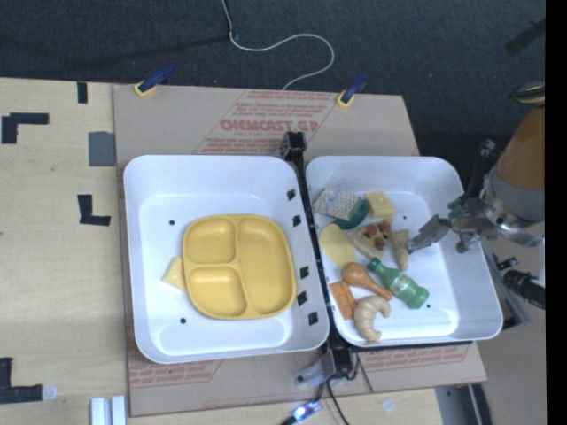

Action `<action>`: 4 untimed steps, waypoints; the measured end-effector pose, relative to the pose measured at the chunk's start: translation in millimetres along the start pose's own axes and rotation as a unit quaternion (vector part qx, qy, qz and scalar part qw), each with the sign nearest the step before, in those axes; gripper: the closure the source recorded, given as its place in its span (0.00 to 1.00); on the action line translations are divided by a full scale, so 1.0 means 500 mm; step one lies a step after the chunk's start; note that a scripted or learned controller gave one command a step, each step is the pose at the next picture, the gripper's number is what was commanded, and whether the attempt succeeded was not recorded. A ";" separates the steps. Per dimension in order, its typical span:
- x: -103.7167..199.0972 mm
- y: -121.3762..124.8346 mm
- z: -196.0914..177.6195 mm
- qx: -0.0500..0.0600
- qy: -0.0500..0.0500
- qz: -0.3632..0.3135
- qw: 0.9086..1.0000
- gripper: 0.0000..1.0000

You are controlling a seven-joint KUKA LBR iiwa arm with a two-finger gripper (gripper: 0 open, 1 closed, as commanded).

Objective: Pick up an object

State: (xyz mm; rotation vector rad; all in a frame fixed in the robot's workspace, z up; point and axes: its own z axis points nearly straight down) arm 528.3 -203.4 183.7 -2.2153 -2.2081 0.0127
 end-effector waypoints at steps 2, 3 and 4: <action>-0.001 0.012 0.112 -0.005 -0.002 -0.002 1.000 0.00; 0.000 0.014 0.203 -0.007 -0.003 -0.002 1.000 0.00; 0.001 0.015 0.177 -0.008 -0.003 -0.003 1.000 1.00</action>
